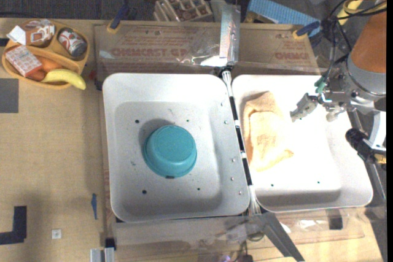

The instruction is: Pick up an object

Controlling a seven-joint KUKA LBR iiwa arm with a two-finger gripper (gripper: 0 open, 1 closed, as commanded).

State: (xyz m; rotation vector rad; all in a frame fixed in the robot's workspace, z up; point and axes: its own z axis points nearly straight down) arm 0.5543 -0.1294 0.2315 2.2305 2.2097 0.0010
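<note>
Here my gripper (305,106) hangs over the right bin (344,193), near its upper right part, with my grey arm and its orange band coming in from the right edge. Whether my fingers are spread or pressed together, I cannot tell from this slant; nothing shows between them. Just to the left of my gripper, a yellowish cloth (265,132) lies crumpled along the left side of the right bin, apart from my fingertips. In the left bin (123,101) a teal bowl (171,150) sits upside down near the middle. Beyond the bins, at the bench's far left corner, a yellow tray (18,67) carries a banana (64,77) and small packets.
</note>
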